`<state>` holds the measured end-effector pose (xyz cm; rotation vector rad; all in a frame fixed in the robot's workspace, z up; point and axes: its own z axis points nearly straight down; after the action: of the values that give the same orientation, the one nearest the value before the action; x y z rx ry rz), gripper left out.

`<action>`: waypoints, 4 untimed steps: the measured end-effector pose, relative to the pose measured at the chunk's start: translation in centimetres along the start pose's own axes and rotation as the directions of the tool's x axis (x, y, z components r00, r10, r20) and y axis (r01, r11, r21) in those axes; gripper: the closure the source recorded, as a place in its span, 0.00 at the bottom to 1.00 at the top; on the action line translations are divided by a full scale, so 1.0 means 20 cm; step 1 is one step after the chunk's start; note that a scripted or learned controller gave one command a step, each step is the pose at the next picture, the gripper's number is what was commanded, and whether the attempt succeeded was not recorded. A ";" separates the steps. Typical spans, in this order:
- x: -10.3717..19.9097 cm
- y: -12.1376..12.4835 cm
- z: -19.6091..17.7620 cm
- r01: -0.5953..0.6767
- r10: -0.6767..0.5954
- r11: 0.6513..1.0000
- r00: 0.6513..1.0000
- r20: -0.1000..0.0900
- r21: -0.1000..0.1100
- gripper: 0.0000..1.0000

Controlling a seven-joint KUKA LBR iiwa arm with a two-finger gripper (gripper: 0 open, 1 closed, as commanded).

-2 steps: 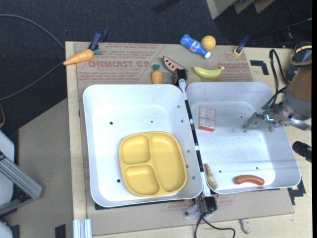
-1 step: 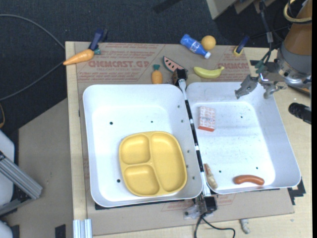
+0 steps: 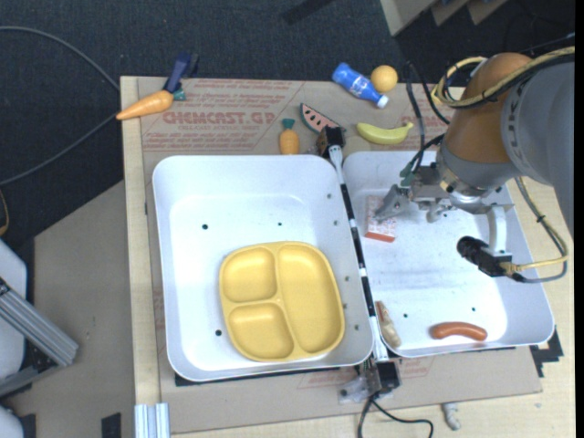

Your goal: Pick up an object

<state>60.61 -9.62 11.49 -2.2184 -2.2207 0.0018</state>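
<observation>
Jaws | state unclear | red-white packet just below, right bin

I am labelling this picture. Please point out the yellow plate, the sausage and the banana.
yellow plate (image 3: 281,297): camera view, on its middle ridge.
sausage (image 3: 458,332): camera view, on the middle of its body.
banana (image 3: 384,133): camera view, on the middle of its curve.

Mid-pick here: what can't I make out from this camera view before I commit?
- Gripper: its fingers blur together against the right bin; grip state unreadable.
- Red-and-white item beneath it: too small to identify; contact unclear.
- Brownish object at the bin's left wall: partly hidden by the rim.
</observation>
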 end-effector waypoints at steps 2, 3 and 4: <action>0.02 0.16 0.13 0.000 0.000 1.000 1.000 0.002 -0.009 0.00; 0.02 0.26 0.13 0.000 0.000 1.000 1.000 0.001 -0.009 0.00; 0.00 0.31 0.15 0.001 -0.001 1.000 1.000 0.002 -0.004 0.00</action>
<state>66.71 -9.52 8.55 -2.2203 -2.2248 -0.0013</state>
